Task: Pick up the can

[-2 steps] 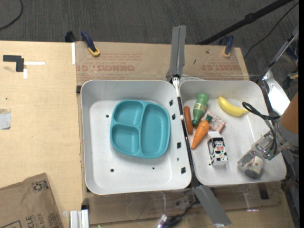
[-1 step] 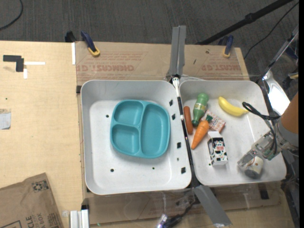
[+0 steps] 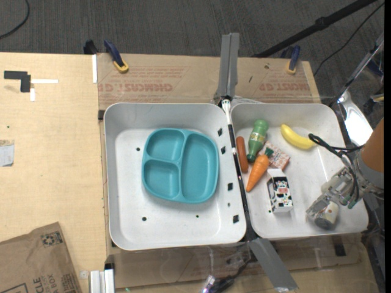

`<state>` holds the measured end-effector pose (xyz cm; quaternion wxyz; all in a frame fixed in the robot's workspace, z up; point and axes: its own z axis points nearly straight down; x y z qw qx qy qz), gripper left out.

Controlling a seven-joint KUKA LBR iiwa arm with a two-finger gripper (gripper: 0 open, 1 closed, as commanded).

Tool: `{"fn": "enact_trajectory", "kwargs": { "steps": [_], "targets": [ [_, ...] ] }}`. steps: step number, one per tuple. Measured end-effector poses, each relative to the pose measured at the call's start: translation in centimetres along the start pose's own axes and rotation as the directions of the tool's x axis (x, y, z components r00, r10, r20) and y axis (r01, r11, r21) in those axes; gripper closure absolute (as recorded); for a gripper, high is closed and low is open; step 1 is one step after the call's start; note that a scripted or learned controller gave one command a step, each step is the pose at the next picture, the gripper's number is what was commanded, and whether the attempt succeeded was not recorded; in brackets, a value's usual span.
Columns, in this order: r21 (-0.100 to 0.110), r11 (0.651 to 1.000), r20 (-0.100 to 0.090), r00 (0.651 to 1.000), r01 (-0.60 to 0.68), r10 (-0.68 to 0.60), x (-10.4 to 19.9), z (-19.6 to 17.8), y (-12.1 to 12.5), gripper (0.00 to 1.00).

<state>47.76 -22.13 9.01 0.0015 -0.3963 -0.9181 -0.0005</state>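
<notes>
The desk carries two white bins: the left bin (image 3: 116,163) holds one teal plate (image 3: 181,165); the right bin (image 3: 305,112) holds one bottle (image 3: 257,138), one banana (image 3: 297,137), one carrot (image 3: 257,171), one carton (image 3: 280,191) and one can (image 3: 322,212). The can lies tipped near the right bin's lower right corner, its long axis slanting towards that corner, beside the pincer (image 3: 337,191).

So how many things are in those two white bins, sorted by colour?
Teal: 1, plate
Green: 1, bottle
Yellow: 1, banana
Orange: 2, carrot, sausage
White: 1, carton
Red and white: 1, packet
Silver: 1, can
Total: 8
</notes>
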Motion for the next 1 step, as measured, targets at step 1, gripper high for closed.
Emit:
{"fn": "enact_trajectory", "kwargs": {
  "steps": [1],
  "targets": [
    [-0.002, 1.000, 0.000, 1.000, -0.003, 0.003, -0.04, -0.80, 0.07, 1.00]
  ]
}}
